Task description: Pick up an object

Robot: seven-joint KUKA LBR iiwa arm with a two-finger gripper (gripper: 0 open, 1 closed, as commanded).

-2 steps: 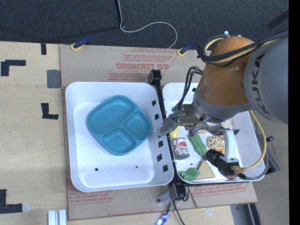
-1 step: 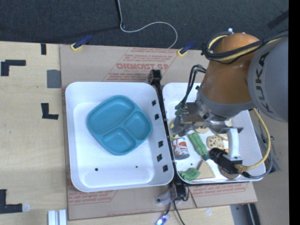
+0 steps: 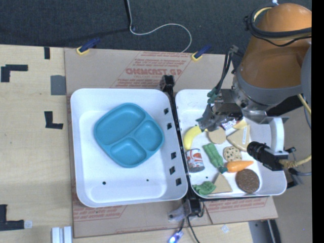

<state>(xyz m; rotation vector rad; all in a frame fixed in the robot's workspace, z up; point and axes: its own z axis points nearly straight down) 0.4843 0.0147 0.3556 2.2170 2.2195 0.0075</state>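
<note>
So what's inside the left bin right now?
Just a blue divided plate lying in the left bin, its three compartments bare. Whatever lies beneath the plate is covered.

Dark carpet (image 3: 61, 11) lies behind the wooden bench (image 3: 30, 151), crossed by a white cable (image 3: 152, 32); a cardboard sheet (image 3: 147, 70) is clamped by 2 clips.

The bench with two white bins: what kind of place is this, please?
Probably a robotics lab test station, not a kitchen. The food in the right bin looks like toys, such as a banana and a carrot; the bins rest on taped cardboard, and a cable trails behind.
</note>
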